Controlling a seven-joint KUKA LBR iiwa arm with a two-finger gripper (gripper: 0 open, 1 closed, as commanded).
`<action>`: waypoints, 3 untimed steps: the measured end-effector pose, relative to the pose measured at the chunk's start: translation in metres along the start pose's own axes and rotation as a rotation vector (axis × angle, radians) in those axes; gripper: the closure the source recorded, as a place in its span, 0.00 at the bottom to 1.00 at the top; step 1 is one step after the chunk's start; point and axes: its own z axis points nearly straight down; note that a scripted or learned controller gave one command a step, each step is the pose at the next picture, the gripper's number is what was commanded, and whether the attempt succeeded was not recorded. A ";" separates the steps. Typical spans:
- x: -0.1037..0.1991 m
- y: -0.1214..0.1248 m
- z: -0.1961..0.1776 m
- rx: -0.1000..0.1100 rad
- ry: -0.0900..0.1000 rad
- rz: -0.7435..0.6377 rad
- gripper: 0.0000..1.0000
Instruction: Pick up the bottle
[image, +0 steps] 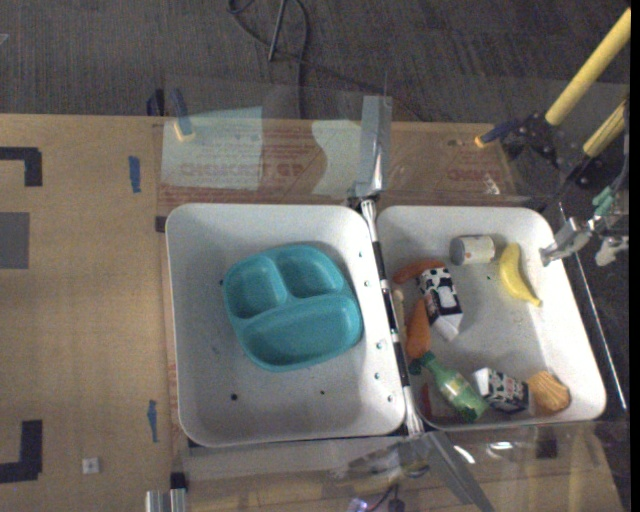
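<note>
The bench (80, 330) carries 2 shallow white bins side by side.

Left bin (195, 400): it holds 1 teal divided plate (292, 306) with 3 compartments, lying flat near the bin's middle, slightly toward the far edge. The plate touches none of the walls.

Right bin (575, 330): it holds the loose items.
- The bottle (452, 386) is green with a dark cap. It lies on its side near the bin's near-left corner, cap pointing toward the left wall, body angled toward the near edge.
- An orange carrot-shaped item (417, 328) lies along the left wall, just beyond the bottle's cap.
- A small black-and-white carton (441, 296) lies just beside the carrot-shaped item, toward the bin's middle.
- A grey-white cylinder (472, 249) lies on its side near the far edge.
- A yellow banana (517, 275) lies just beside the cylinder, toward the right wall.
- A second dark-and-white carton (504, 391) lies at the near edge, close beside the bottle's base.
- A brown rounded item (550, 392) lies near the near-right corner.

The gripper (566, 243) sits at the right bin's far-right corner, over the rim, well apart from the bottle. Its state is not legible at this resolution; I cannot tell how it is set, and nothing is visibly held in it. The bottle rests in the bin, untouched.

A clear panel (270, 150) lies on the bench beyond the left bin's far edge.
</note>
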 end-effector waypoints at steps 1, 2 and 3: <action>-0.009 -0.034 0.083 -0.001 0.000 -0.122 0.00; 0.082 -0.068 0.187 -0.009 -0.001 0.214 0.00; 0.066 -0.077 0.147 0.002 -0.001 0.515 0.00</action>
